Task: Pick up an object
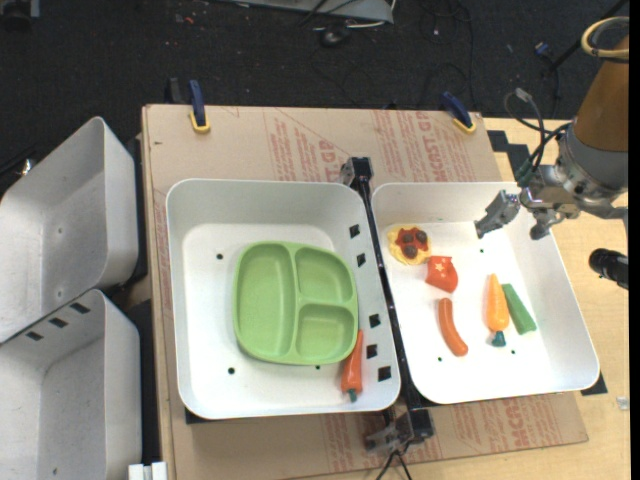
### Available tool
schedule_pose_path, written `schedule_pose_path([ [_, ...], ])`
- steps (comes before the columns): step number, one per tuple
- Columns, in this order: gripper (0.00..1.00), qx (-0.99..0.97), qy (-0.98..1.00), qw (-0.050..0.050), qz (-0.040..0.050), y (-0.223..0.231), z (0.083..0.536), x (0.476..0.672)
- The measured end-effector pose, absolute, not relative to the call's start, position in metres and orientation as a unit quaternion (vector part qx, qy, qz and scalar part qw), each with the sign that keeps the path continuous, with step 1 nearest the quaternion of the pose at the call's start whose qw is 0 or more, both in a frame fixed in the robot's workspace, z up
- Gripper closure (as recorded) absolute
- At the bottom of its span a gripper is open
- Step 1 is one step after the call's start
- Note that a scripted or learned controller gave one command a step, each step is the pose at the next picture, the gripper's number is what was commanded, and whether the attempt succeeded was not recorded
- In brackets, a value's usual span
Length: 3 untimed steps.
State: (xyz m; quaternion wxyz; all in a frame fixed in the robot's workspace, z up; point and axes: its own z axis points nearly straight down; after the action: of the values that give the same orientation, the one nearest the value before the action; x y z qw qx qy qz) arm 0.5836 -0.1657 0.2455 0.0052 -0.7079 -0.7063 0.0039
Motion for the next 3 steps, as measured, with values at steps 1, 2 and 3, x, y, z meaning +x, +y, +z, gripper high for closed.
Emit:
schedule_pose_path([
  [1, 0.0, -0.707, -0.707, 0.0, 0.0002, -0.165, 0.253, 0.586],
  [2, 0.0, -0.707, -0.707, 0.001, 0.001, -0.164, 0.211, 0.586],
  [3, 0.0, -0.707, -0.707, 0.001, 0.001, -0.155, 0.162, 0.584],
])
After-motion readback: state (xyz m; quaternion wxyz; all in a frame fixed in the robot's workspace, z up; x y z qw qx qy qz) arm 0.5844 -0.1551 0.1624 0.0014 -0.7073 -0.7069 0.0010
